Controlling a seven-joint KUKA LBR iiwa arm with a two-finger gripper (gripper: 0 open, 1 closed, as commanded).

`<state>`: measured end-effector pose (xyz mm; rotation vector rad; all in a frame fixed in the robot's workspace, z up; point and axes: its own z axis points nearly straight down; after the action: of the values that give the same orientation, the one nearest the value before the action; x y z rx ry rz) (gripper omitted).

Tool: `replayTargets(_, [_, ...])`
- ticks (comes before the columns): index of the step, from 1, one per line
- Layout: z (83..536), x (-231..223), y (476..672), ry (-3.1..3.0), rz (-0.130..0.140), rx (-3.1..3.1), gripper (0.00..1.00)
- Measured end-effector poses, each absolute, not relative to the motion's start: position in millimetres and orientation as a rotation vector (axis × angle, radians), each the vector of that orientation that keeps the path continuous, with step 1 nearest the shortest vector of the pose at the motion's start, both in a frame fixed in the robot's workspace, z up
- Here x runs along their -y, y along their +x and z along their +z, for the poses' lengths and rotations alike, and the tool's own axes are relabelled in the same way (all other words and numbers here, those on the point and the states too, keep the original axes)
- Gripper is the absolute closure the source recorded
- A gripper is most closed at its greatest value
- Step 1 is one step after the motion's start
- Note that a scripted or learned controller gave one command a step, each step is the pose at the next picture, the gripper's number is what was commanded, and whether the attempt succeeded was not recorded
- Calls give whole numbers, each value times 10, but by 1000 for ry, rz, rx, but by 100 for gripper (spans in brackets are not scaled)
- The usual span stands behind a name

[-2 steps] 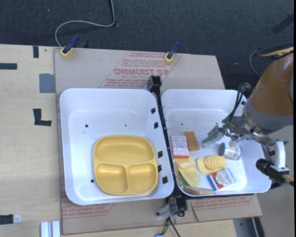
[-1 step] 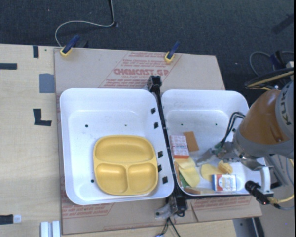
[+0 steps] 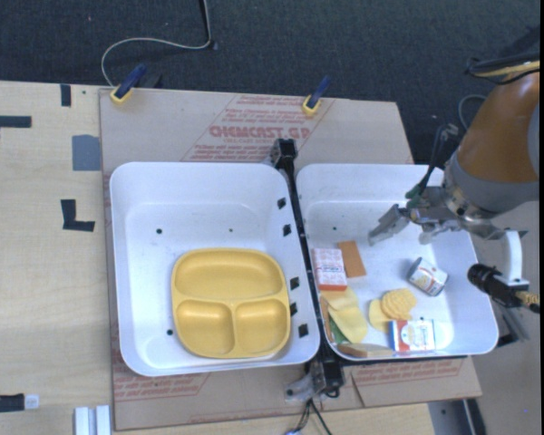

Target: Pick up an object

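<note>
Camera view: grey two-finger gripper (image 3: 406, 226) spread open, holding nothing, frame right. We target small grey-white can (image 3: 427, 278) just below, lower right; we advise centring before descent, closing squarely.

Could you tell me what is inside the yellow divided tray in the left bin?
The yellow divided tray shows three compartments, each with only bare yellow plastic. Whatever lies beneath it on the left bin floor is covered.
</note>
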<state>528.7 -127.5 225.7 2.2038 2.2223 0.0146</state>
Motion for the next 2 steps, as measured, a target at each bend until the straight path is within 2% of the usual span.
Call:
replayTargets(1, [890,1060,5534,2220,6,-2220,0])
replayTargets(2, [928,1040,4984,2212,30,-2203,0])
